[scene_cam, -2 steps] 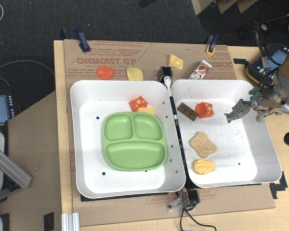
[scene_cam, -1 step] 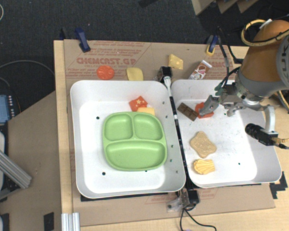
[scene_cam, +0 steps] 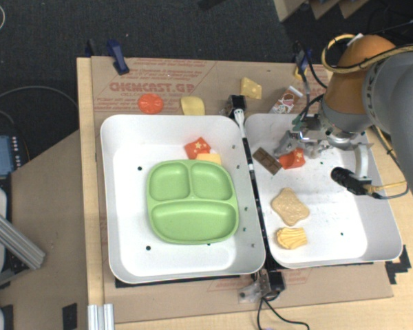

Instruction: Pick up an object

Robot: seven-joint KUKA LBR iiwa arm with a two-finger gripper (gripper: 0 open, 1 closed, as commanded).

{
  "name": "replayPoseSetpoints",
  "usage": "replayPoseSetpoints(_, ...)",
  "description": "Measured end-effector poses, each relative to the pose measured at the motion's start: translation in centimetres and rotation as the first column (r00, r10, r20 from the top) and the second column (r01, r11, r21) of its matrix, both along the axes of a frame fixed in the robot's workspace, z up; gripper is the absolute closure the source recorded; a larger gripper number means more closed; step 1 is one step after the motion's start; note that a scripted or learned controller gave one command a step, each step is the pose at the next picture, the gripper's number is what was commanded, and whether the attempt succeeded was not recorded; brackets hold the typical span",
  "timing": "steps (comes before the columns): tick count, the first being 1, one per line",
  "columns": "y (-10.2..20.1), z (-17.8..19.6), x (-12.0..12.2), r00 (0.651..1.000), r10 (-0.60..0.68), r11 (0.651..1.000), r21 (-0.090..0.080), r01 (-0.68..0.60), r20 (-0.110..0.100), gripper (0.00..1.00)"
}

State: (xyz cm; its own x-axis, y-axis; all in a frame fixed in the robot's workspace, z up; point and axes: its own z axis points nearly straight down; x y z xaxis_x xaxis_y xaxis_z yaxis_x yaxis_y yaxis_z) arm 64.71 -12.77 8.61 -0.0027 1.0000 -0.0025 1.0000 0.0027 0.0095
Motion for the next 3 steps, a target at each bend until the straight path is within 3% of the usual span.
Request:
replayPoseSetpoints(1,0.0,1.1,-0.3,1.000,-0.004,1.000,0.001,0.004,-0.004,1.00)
replayPoseSetpoints(2,-1.1,2.8,-6.4,1.000,-0.005,1.000,0.004,0.005,-0.016,1.00)
replayPoseSetpoints(3,4.7,10.5,-10.2,1.000,0.000,1.000,0.004,0.000,-0.011,1.00)
